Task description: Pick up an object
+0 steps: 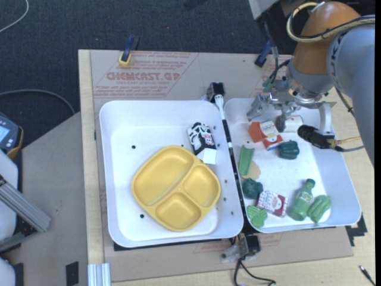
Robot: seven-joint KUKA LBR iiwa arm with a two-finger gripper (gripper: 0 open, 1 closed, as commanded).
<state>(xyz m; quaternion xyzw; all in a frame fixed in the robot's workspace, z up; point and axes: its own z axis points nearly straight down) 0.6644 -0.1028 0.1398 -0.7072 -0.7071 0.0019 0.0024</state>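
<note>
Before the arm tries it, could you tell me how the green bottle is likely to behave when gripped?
The green bottle lies on its side, so its rounded body may roll when nudged. It looks like smooth toy plastic, probably light and a bit slippery. A green vegetable lies right beside it, so the fingers may bump that.

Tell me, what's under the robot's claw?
Below the gripper in the right bin lies an orange and white carton, with a green pepper beside it. The gripper covers the carton's top edge.

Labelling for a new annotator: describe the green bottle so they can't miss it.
Look in the right bin, near its front right corner. The green bottle lies there tilted, between a red-and-white carton and a green pepper. It alone has a narrow neck and a yellow label.
</note>
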